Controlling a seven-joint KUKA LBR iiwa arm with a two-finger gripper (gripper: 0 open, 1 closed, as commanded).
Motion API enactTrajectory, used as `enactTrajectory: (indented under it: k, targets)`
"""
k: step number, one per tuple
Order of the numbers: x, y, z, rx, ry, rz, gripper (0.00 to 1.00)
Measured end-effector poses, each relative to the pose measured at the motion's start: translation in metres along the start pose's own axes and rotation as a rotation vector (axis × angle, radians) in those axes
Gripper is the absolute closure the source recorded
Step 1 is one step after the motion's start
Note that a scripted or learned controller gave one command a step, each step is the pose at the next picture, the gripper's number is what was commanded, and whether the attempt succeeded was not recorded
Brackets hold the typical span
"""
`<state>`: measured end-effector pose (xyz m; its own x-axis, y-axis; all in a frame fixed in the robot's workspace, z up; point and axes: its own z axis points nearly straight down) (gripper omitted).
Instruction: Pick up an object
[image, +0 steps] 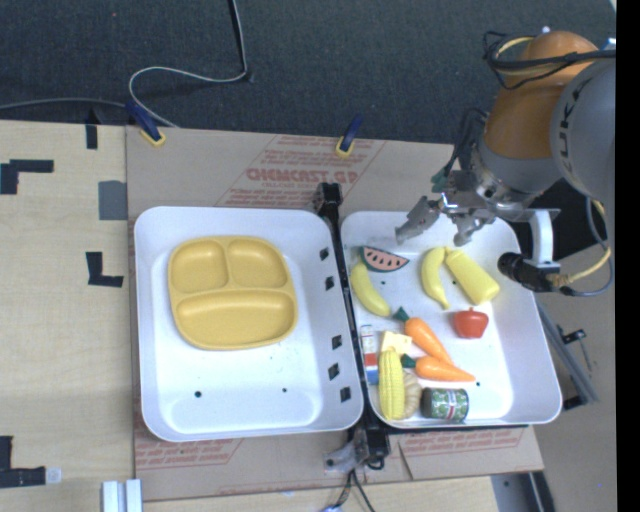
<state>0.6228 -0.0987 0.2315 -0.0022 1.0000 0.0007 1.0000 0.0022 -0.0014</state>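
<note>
My gripper (440, 227) hangs over the far part of the right bin (530, 375), its two fingers spread open with nothing between them. Just below it lie a watermelon slice (384, 260), a banana (432, 276) and a yellow block-shaped piece (471, 276). A second banana (368, 291) lies by the bin's left wall. Farther toward the front are a red tomato-like piece (470, 323), two carrots (436, 353), a corn cob (391, 382) and a small green-labelled can (444, 404).
The left bin (160, 390) holds a yellow divided plate (233, 291). A black clamp strip (338, 300) runs between the bins. The arm's orange and grey body (545, 100) stands at the upper right, with a black cable beside the right bin's rim.
</note>
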Motion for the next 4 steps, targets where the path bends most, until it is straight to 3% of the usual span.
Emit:
enactTrajectory:
  k: [1, 2, 3, 4]
  targets:
    - [-0.035, -0.014, 0.135, 0.003, 0.0, 0.002, 0.0]
    - [-0.035, -0.013, 0.125, 0.001, 0.001, 0.001, 1.0]
    - [-0.035, -0.013, 0.125, 0.001, 0.001, 0.001, 0.0]
    - [-0.034, -0.014, 0.116, 0.003, 0.001, -0.001, 1.0]
